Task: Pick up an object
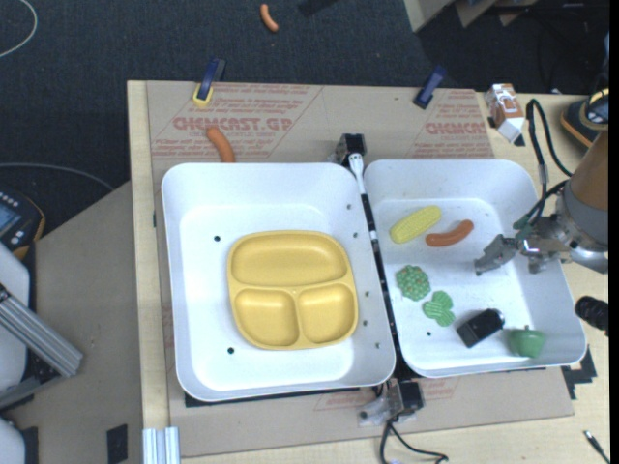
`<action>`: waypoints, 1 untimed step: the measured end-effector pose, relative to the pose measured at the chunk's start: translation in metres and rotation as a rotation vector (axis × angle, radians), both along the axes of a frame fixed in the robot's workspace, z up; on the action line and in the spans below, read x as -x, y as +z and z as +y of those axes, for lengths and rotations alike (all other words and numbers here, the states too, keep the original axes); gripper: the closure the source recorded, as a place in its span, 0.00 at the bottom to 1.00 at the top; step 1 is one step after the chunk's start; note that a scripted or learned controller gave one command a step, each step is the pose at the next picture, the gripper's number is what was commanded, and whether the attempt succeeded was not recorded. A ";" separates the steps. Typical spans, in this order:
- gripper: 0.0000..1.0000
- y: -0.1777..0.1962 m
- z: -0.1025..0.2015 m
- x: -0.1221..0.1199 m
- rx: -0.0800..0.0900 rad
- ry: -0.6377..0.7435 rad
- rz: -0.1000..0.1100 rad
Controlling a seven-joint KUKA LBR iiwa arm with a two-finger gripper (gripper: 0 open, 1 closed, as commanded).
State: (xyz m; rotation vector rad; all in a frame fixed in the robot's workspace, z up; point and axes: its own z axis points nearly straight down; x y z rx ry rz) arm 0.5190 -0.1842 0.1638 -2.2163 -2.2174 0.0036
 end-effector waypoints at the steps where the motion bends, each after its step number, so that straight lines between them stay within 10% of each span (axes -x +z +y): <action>1: 0.00 -0.064 0.002 0.003 0.000 0.000 0.001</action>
